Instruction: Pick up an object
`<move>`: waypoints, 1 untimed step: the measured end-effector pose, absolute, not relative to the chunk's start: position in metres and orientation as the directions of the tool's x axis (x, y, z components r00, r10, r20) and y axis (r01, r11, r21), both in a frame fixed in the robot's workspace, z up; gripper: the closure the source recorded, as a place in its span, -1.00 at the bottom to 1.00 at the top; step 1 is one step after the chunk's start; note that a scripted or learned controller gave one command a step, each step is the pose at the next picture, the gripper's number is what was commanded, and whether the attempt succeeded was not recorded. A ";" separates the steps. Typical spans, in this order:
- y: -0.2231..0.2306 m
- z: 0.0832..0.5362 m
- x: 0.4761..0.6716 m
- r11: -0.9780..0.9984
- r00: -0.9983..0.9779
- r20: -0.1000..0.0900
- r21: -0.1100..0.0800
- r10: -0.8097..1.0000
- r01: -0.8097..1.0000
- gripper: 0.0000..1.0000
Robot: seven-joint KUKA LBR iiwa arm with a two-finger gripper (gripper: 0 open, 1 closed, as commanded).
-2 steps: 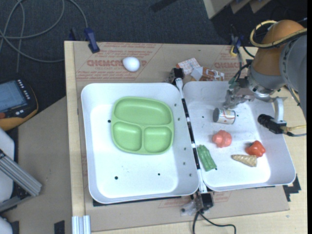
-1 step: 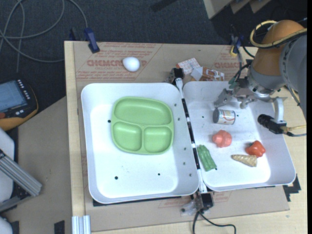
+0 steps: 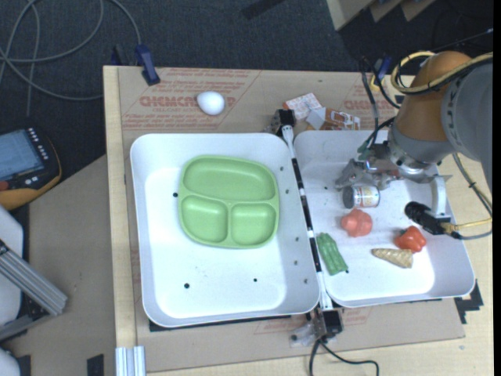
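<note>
Grey arm (image 3: 462,108) reaches over the right bin (image 3: 446,284) — its gripper (image 3: 362,180) is low, just above a small can (image 3: 364,197); whether it grips the can, I cannot tell. A red tomato (image 3: 358,223) lies just below.

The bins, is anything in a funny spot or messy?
Mostly tidy. One oddity: a green packet in the right bin leans against the divider where the bins meet. A white egg-shaped ball also sits outside, on the cardboard behind the left bin. Nothing looks spilled or broken.

Divided plate (image 3: 228,200) in left bin (image 3: 156,233) (toys (image 3: 357,223) fill the right).
</note>
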State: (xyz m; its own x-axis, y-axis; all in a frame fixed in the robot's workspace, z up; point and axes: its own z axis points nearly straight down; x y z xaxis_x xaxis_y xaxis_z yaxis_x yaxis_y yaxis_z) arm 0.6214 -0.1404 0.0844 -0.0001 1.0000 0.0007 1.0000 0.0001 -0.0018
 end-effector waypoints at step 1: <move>-0.141 0.095 0.622 -0.001 0.001 0.000 0.001 1.000 1.000 1.00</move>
State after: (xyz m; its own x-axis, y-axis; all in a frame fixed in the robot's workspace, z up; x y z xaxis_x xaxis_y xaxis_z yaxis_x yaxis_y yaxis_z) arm 0.6221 -0.1405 0.0949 0.0009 1.0000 0.0003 1.0000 -0.0009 0.0008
